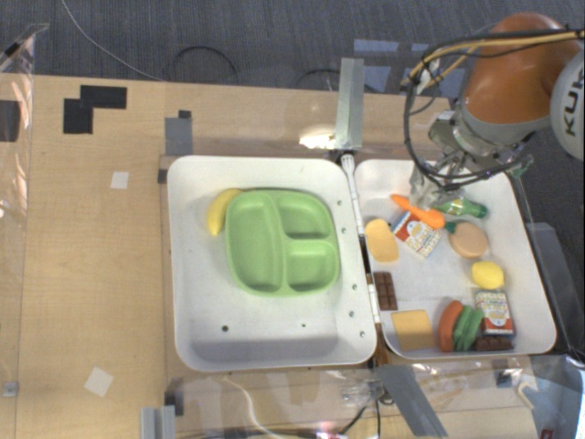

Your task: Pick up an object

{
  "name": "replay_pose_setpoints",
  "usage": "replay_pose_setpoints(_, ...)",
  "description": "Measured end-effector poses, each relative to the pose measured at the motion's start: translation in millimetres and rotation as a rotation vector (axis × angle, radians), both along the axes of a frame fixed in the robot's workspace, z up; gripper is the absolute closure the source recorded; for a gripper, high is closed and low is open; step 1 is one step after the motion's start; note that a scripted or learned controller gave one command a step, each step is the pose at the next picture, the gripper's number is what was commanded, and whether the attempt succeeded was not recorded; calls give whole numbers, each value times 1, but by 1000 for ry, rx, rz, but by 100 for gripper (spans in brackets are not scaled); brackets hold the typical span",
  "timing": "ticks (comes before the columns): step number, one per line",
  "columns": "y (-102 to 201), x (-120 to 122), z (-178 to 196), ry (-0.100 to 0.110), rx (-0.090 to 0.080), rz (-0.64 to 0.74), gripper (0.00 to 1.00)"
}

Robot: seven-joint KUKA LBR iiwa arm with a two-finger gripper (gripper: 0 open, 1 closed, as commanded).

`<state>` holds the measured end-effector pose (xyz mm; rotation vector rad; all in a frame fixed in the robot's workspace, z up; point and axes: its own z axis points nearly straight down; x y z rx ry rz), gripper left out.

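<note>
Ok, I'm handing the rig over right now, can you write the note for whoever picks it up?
Gripper: low over the back of the right bin, by the carrot and the green item. Nothing is visibly held between its fingers.
Right bin: carrot, green item, small carton, tan disc, lemon, pale yellow oval, chocolate bar, cheese block, and a cluster at the front corner.
Left bin: green divided plate with a banana at its back-left edge.
Done: arm positioned over the items.
Left: grasp and lift one object.
</note>
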<state>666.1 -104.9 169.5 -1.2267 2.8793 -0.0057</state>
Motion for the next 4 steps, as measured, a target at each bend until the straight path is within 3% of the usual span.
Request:
replay_pose_setpoints(1,0,0,0,0,0,0,0)
replay_pose_setpoints(2,-4,-54,-76,-7,-3,42,0)
replay_pose_setpoints(3,-1,-49,-61,-21,-2,46,100)
replay_pose_setpoints(4,-10,7,99,-14,-3,19,100)
